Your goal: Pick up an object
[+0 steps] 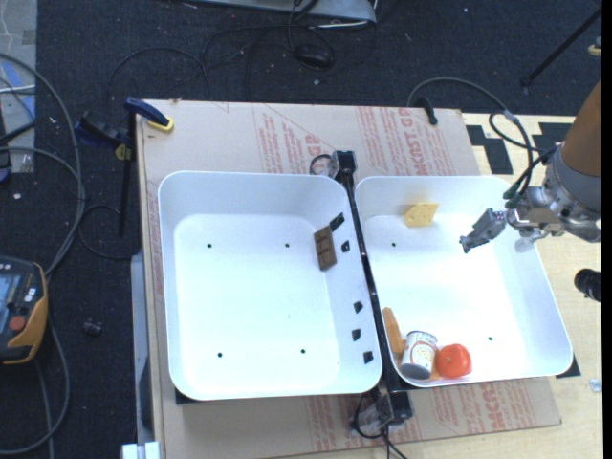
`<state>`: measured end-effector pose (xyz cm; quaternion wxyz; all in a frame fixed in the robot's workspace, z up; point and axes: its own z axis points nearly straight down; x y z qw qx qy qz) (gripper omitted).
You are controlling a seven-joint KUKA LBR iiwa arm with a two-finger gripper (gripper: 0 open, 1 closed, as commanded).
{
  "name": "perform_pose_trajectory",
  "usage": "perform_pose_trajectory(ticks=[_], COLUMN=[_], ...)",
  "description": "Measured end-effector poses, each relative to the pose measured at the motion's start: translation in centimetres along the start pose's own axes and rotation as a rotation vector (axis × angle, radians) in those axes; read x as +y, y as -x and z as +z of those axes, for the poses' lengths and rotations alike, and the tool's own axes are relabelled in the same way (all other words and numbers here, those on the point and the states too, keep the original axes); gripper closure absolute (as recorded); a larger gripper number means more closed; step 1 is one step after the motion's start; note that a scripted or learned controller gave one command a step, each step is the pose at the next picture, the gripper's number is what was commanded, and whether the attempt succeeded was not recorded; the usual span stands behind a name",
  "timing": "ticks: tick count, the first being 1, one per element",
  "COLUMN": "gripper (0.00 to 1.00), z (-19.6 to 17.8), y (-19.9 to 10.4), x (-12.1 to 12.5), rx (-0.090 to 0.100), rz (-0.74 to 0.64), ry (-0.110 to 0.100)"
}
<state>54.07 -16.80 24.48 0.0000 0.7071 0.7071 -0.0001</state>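
My gripper [477, 231] hangs over the right bin [532, 285], near its upper right part, with the arm reaching in from the right. A yellow cheese wedge [421, 214] lies to its left near the bin's back wall. At the bin's front lie an orange carrot [392, 328], a small can [418, 352] on its side and a red tomato [454, 360], close together. A brown chocolate bar [326, 249] lies in the left bin [191, 285] near its right wall. Nothing shows in the gripper.
Both bins stand on a cardboard sheet [249, 137]. A dark divider with clips [359, 285] runs between the bins. Cables and a blue and yellow clamp [150, 114] lie beyond the bench's back left corner.
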Motion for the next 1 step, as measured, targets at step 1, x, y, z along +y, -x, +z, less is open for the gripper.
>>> perform_pose_trajectory(ticks=[1], gripper=[0.0], z=[-3.35], y=[-3.65], x=[-1.54], rx=[0.001], rz=[-0.002], ry=[0.001])
